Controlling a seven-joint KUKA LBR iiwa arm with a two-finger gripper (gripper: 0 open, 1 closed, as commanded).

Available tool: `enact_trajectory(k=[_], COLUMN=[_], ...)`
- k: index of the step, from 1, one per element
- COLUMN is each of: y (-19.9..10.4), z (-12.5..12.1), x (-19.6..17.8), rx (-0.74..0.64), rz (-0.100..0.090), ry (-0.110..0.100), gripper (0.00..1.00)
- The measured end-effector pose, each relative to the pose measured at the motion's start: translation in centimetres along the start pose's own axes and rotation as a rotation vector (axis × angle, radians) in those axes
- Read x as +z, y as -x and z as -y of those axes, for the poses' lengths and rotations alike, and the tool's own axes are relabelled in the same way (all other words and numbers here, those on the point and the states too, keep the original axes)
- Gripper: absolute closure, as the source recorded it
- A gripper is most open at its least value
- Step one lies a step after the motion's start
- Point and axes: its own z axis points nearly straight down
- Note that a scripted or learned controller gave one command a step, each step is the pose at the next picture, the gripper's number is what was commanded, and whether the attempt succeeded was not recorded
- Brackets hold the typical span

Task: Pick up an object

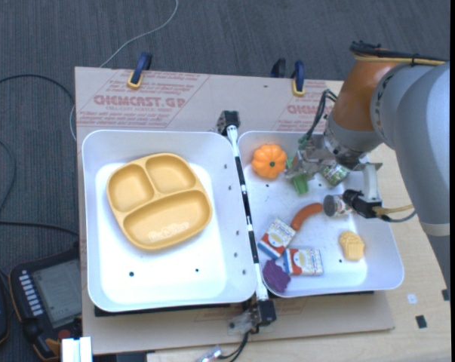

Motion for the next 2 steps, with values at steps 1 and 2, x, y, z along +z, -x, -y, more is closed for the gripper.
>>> enact_trajectory(k=[1,2], y=[-9.8,-16.0], z=[4.1,10.1], x=[-8.7,-11.2], rx=[-0.001,0.0], rz=[-0.003,-0.003], ry=[-0.006,-0.01], gripper=[1.0,1.0])
